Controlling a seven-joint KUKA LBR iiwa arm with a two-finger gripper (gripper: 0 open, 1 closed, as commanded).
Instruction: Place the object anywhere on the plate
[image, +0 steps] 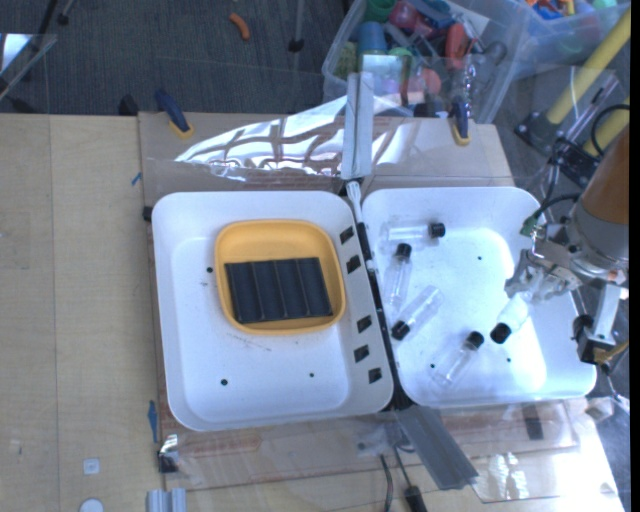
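We cannot tell the fingers' state; our gripper (532, 283) hovers over clear, black-capped vials (458, 357) in the right bin (470, 205); yellow plate (280, 236) lies left.

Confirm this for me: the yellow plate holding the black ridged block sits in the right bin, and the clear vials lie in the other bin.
Not quite. The yellow plate with the black ridged block sits in the left bin, not the right. The clear vials lie in the right bin, near the gripper. The camera view shows this.
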